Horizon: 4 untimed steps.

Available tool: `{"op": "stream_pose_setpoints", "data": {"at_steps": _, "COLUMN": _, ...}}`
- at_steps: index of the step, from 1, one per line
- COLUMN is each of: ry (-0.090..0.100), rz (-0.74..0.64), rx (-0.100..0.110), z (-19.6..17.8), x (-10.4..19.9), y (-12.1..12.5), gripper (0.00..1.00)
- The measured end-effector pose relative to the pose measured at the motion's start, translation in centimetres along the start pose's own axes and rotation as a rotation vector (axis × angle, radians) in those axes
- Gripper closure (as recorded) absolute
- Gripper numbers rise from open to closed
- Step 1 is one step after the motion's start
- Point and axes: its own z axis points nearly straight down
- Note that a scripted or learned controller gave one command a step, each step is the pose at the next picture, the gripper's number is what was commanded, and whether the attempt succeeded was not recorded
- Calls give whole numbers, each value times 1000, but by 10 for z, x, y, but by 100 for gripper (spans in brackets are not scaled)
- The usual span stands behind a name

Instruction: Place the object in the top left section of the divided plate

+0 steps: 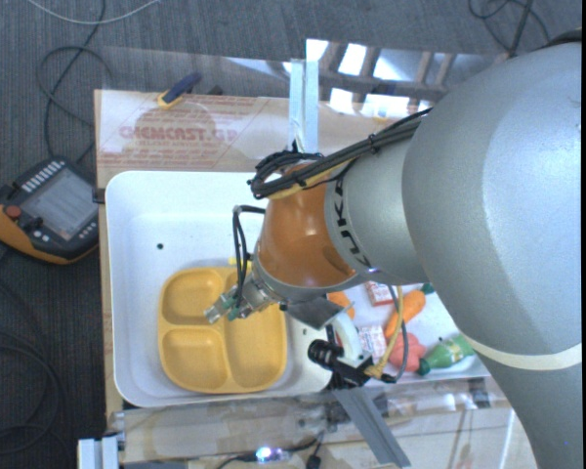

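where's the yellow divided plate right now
The yellow divided plate lies in the left white bin, toward its near edge in the camera view, with the gripper over the plate's upper right part.

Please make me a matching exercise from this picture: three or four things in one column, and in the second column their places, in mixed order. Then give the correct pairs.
Things
1. yellow divided plastic plate
2. orange carrot-shaped toy
3. black and orange handheld control pendant
4. green toy vegetable

Places
A. on the dark floor, left of the bench
B. in the left white bin, toward its near side
C. in the right bin, beside the small red and white packets
D. in the right bin, near its front edge, next to the grey arm

Pairs: 1-B, 2-C, 3-A, 4-D
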Motion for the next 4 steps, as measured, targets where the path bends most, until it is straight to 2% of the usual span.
{"op": "stream_pose_setpoints", "data": {"at_steps": 1, "ry": -11, "rz": -211, "rx": -4, "z": -1, "x": -5, "y": 0, "gripper": 100}}
{"op": "stream_pose_setpoints", "data": {"at_steps": 2, "ry": 7, "rz": -299, "rx": 28, "z": -20, "x": -25, "y": -2, "gripper": 100}}
{"op": "stream_pose_setpoints", "data": {"at_steps": 4, "ry": 10, "rz": -371, "rx": 22, "z": -29, "x": -27, "y": -4, "gripper": 100}}
